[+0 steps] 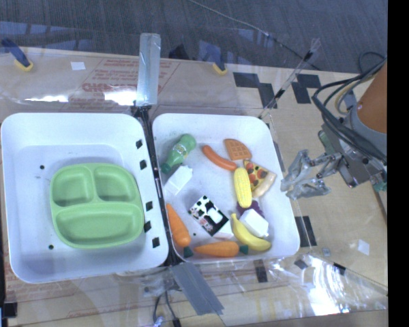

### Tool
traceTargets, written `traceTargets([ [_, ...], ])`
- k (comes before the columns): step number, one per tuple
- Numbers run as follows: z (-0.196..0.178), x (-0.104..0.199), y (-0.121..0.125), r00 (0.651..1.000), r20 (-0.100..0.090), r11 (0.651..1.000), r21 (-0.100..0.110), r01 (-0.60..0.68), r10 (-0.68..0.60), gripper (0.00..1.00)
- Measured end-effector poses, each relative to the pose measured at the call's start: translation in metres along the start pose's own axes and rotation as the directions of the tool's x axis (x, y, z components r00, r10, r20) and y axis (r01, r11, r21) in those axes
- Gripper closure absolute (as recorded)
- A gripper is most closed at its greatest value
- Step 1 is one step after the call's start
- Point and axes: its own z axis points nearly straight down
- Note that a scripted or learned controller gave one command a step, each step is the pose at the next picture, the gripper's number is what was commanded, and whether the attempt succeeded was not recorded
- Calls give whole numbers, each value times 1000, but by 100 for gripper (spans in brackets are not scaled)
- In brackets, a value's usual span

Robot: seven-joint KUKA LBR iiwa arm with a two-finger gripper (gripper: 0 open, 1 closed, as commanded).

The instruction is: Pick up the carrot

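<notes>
Gripper sits outside the right bin, just past its right wall, over the bench. Fingers point left toward the bin; they look spread a bit w/ nothing between them, but metal glare makes the tips hard to read.

Two carrot-like items in the right bin, both low down, well apart from the gripper. One carrot lies along the bin's left wall, orange, tilted, near the front-left corner. Second carrot lies roughly flat along the front wall, green end toward the right, just beside the banana. Both are across the bin from the gripper, down and to the left of it.

Other stuff in the right bin: green bottle at top left, white block below it, sausage, waffle, pizza slice, corn cob, black-and-white carton, another white block on the banana.

Left bin holds a green divided plate.

Hard to make out: arm is cut off at the right edge, only wrist, cables and a bit of orange show. Front carrot's green end is partly tucked under the banana. A purple bit near the corn is mostly covered, can't ID it. Plastic sheeting glare around the bins blurs the bench edges.
</notes>
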Motion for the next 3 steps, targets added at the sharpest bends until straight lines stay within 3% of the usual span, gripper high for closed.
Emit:
traceTargets([
  [1, 75, -13, -2, 927, -4, 927, -2, -375, 375, 100],
  [2, -111, 0, -1, 840, 21, 840, 3, -542, 542, 100],
  [3, -2, -20, 69, 819, -6, 819, 0, -574, 574, 100],
])
